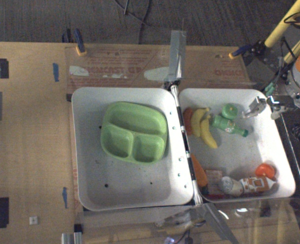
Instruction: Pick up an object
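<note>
My gripper (255, 107) hangs over the far right corner of the right bin (272, 136), with nothing seen in it. To its left lie a green bottle (231, 125) and a round green lid (230, 110). A yellow banana (205, 127) rests beside an orange-red piece (188, 121) near the divider. At the bin's near side are a white and orange bottle (247, 185), an orange ball (265, 170), a small box (214, 176) and an orange carrot-like piece (199, 173). A green divided plate (135, 132) sits in the left bin (89, 177).
A metal divider strip (179, 131) runs between the two bins. Blue clamps (79, 40) hold the far edge of the wooden bench. Yellow tubing and cables (285, 24) stand at the far right, by the arm.
</note>
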Robot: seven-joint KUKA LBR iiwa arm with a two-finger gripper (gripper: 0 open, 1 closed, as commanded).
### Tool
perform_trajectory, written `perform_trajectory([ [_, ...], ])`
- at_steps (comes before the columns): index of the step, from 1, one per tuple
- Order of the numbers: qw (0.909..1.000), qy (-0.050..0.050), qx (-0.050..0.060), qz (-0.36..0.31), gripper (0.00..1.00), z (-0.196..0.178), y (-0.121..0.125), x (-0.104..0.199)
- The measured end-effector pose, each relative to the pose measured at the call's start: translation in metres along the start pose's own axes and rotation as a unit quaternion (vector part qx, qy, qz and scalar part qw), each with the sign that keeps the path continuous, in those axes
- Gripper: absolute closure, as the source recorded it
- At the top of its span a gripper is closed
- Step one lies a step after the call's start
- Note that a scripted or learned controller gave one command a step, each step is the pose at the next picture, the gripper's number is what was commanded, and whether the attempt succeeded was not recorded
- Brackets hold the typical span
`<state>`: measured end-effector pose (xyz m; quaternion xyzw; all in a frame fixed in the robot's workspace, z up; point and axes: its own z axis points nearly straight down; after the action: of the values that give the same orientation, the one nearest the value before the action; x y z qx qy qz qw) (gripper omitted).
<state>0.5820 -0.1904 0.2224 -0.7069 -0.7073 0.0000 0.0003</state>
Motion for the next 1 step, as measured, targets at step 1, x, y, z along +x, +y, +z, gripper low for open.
perform_trajectory([
  [1,0.9992,-0.001,-0.002,0.04,0.0,0.125,0.0436,0.0247],
])
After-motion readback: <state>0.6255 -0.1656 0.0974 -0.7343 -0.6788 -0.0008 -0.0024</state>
